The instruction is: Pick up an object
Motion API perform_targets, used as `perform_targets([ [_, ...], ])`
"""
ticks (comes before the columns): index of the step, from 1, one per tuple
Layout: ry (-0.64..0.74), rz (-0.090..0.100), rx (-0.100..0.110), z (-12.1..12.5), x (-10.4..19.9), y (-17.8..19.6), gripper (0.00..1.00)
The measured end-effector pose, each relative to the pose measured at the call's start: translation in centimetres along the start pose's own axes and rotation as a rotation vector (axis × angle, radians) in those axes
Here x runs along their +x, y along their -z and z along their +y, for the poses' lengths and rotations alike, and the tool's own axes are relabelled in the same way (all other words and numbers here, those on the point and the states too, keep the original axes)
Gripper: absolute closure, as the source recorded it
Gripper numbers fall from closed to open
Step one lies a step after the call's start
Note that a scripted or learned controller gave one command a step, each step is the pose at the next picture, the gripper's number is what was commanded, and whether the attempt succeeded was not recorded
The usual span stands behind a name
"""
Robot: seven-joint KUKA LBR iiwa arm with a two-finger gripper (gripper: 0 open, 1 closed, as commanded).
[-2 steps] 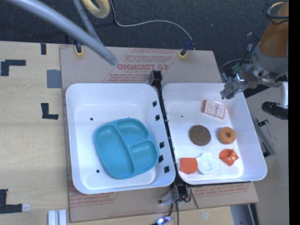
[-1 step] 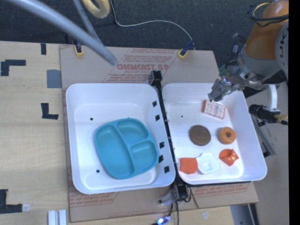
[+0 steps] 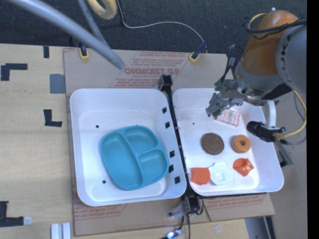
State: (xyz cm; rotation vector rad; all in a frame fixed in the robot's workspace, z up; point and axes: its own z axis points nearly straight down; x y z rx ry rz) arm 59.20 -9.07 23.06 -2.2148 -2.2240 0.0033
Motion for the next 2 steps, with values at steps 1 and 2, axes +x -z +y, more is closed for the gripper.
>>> perform_targets([
  [1,0.000,0.001,0.001,-2.6,4.6,-0.7,1.00],
  [2,0.001,0.000,0.001,-4.4,9.6,-1.8,1.00],
])
